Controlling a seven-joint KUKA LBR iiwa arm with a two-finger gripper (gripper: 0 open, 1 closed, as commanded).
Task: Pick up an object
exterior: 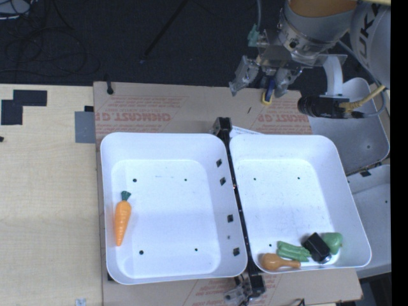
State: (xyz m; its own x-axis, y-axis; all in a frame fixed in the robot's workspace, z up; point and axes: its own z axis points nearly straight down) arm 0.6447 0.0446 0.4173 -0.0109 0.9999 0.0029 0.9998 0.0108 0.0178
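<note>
My gripper (262, 85) hangs high above the far edge of the bench, beyond the right bin (290, 146). Its fingers are spread open with nothing between them. An orange toy carrot (122, 217) with a green top lies near the left wall of the left bin (159, 146). In the near right corner of the right bin sit a green pod (293, 250), a black block (317, 247), a green piece (333, 240) and a tan pear-shaped toy (278, 262), all bunched together.
The two white bins meet at a black divider (231, 196) with clips. They rest on a cardboard sheet (166, 107) on the bench. A pale wooden tabletop (44, 190) lies to the left.
</note>
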